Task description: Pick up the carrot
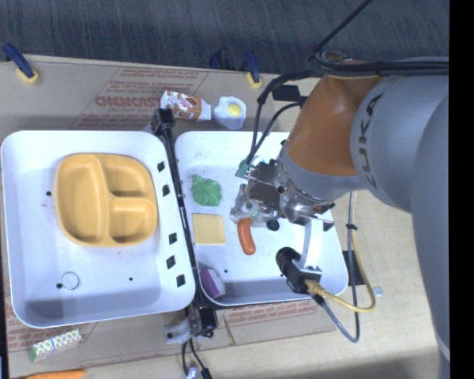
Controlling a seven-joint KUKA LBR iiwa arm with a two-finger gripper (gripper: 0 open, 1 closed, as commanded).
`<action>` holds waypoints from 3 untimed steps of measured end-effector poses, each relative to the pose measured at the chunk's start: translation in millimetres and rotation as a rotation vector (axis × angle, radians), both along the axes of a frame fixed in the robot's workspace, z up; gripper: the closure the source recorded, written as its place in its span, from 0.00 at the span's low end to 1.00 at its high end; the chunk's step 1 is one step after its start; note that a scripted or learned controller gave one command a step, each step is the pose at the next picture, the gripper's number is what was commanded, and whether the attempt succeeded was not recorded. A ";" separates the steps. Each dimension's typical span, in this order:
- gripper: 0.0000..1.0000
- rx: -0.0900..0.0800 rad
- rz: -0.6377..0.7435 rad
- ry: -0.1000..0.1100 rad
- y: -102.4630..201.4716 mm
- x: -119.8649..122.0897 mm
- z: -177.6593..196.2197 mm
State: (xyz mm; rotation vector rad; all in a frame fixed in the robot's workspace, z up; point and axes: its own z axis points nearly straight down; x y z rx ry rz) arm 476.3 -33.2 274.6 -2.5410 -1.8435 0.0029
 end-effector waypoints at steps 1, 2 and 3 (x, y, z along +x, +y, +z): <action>1.00 0.001 0.112 0.004 52.8 -1.1 -83.9; 1.00 0.000 0.071 0.001 17.6 53.4 -83.3; 1.00 0.000 -0.078 0.000 63.2 25.7 51.6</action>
